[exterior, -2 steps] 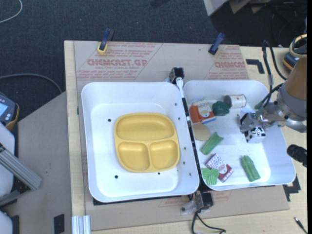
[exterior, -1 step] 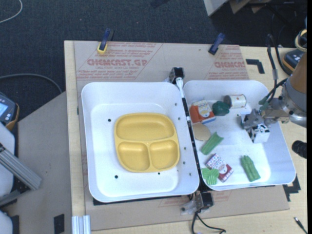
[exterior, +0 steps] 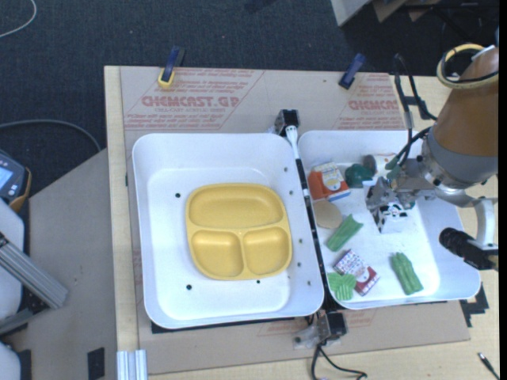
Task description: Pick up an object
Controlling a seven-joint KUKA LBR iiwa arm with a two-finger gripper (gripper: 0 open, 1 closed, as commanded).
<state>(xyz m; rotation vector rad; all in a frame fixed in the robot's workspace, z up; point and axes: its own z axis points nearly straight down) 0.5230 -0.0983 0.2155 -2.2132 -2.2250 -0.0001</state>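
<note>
Here the end effector (exterior: pixel 388 210) hangs over the right bin (exterior: pixel 444 287), beside the orange carton (exterior: pixel 328 182).

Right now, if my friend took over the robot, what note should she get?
Gripper: low inside the right bin, near its middle; too small to tell whether its fingers are open.
Right bin things: orange carton and dark green piece at the far left, light green block in the middle, red and white packet near the front, green bumpy piece to its right.
Left bin: yellow divided plate.
Done: nothing seen lifted.
Left: grab one object and raise it.
</note>
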